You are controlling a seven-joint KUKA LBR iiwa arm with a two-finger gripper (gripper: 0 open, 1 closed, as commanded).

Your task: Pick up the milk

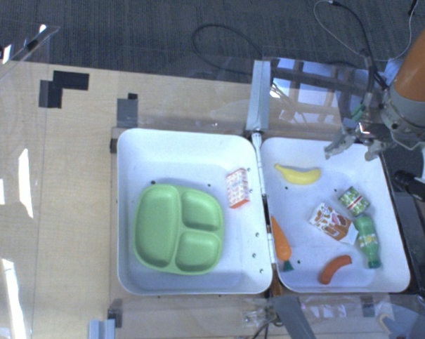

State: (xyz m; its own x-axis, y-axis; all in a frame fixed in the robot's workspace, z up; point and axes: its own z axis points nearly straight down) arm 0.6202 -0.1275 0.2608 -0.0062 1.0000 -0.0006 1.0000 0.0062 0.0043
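From the overhead camera, none of the printing on the packages is sharp enough for me to read. The milk is a small carton with red and white patterning, lying in the left bin at about 3 o'clock, close to the wall it shares with the right bin.

Counting the left bin: one milk carton and one green divided plate with three compartments, at its centre toward 7 o'clock.

Counting the right bin: one yellow banana at 11 o'clock, one small green-and-white can at 2 o'clock, one flat snack packet near the centre, one green bottle at 4 o'clock, one orange-red sausage at 6 o'clock, and one carrot along the 9 o'clock wall.

My gripper hangs over the right bin's 1 o'clock corner, its two fingers spread apart with nothing between them, well away from the milk.

The worktop is pale wood with black tape marks at 10 o'clock; beyond it lies dark carpet with black cables.
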